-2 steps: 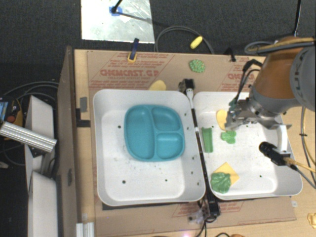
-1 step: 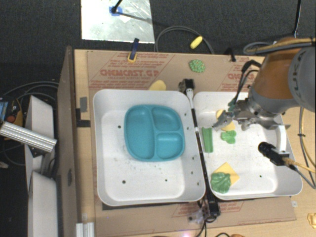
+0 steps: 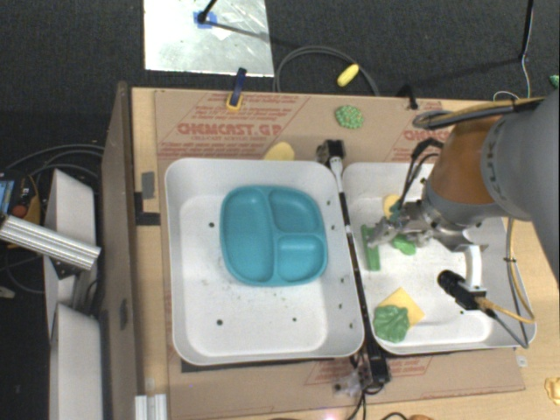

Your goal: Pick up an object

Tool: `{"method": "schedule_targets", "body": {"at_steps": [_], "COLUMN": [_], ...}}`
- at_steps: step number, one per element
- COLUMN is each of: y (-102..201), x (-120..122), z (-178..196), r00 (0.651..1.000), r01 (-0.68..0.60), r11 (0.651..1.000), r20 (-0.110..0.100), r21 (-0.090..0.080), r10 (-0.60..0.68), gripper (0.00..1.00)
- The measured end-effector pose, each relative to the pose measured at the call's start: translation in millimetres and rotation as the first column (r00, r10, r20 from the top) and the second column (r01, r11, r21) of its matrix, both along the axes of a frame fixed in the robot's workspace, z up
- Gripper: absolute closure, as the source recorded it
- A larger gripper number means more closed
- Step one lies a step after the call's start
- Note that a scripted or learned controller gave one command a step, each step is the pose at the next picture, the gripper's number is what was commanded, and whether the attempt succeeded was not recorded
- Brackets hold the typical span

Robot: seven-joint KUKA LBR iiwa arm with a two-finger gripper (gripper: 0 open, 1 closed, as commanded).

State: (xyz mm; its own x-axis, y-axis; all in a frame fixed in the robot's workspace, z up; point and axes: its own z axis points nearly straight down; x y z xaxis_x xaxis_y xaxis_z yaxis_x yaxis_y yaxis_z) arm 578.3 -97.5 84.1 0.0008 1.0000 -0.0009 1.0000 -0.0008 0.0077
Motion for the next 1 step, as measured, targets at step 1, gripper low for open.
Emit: {"method": "schedule_targets", "body": {"at_steps": [1], "y": [-7.1], "x": [44.9], "z": [1.6], "r00": [1.000], "r01": [-0.006], "r11": [1.000], "r20": [-0.001], "r21": [-0.001], "r10": [0.006], "gripper": [0.00]}}
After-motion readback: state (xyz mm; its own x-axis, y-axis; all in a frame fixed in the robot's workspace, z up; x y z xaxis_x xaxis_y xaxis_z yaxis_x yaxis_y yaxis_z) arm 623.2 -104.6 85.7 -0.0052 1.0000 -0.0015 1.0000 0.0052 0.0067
